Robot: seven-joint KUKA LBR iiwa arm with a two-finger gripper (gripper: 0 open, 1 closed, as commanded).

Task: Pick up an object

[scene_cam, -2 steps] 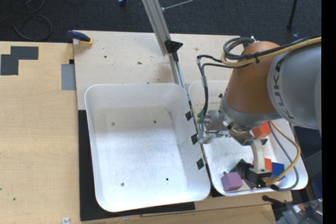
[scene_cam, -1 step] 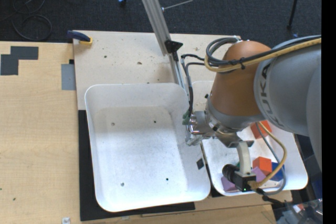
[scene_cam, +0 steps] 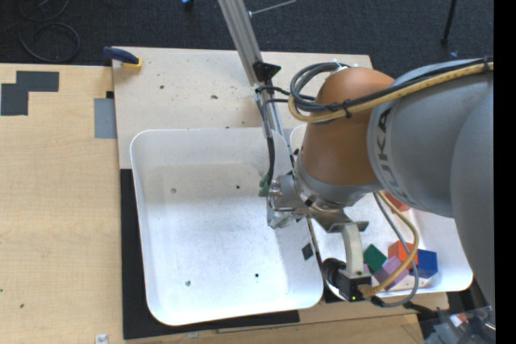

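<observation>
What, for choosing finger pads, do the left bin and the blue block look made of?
Left bin: likely moulded plastic, white, faint sheen; rounded corners, one-piece rim. Blue block: plastic or painted wood, uniform colour; cannot tell which.

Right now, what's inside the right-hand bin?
A green block, a purple block, an orange block and a blue block sit in the bin's near corner. The arm covers most of the rest, so anything there is hidden.

The hand stands at the bins' shared edge. The left bin lies left of it; blocks cluster right, in the right bin.
</observation>
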